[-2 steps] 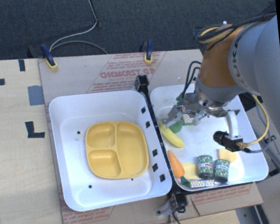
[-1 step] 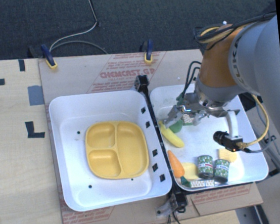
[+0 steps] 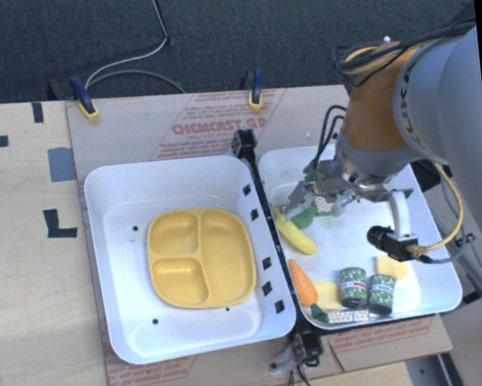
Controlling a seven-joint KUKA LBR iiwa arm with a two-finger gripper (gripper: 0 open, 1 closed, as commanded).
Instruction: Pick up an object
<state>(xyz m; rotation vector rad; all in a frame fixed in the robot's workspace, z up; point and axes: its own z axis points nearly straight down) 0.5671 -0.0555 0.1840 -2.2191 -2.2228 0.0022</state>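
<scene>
Nearest you, along the front wall of the right bin (image 3: pixel 445 299), you had two small green cans (image 3: pixel 367 288) standing side by side, with a pale yellow block (image 3: pixel 392 267) just behind them. To their left a carrot (image 3: pixel 302 282) lay at a slant close to the divider between the bins. Further in, a yellow banana (image 3: pixel 296 235) rested beside the same divider, with a green piece (image 3: pixel 304 218) touching its far end. The gripper (image 3: pixel 314 195) sat low over that spot, just above the green piece and the banana; you could not tell from this angle how its pincer stood, nor whether anything lay between its tips. The grey arm (image 3: pixel 437 99) reached in from the right. In the left bin (image 3: pixel 109 244), a yellow divided plate (image 3: pixel 202 258) lay flat near the middle.
</scene>
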